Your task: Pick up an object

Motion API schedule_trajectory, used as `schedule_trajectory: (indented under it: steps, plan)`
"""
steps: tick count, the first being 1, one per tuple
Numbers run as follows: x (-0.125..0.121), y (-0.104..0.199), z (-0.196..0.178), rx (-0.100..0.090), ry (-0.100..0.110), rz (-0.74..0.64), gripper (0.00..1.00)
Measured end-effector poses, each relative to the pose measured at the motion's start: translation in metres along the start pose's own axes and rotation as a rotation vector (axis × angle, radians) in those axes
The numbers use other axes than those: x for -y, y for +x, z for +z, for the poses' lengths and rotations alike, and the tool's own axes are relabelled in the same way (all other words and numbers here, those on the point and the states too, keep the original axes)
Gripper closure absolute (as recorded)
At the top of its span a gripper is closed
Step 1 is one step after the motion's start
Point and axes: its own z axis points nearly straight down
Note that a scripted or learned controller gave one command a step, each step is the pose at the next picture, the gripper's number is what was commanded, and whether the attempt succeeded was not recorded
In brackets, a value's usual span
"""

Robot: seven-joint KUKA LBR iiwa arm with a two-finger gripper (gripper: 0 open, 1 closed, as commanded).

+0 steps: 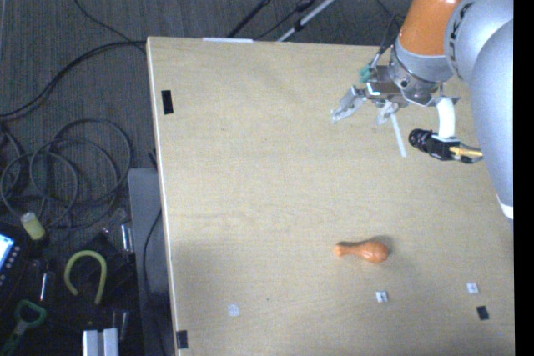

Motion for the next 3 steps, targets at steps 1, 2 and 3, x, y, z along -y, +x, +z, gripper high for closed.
schedule_trajectory:
  steps: [1,2,3]
  plan:
    - [0.003,-0.077,0.011,0.001,-0.001,-0.117,0.00]
    - [0.002,-0.087,0.095,0.000,-0.001,-0.402,0.00]
    - [0.002,-0.087,0.085,0.002,-0.003,-0.403,1.00]
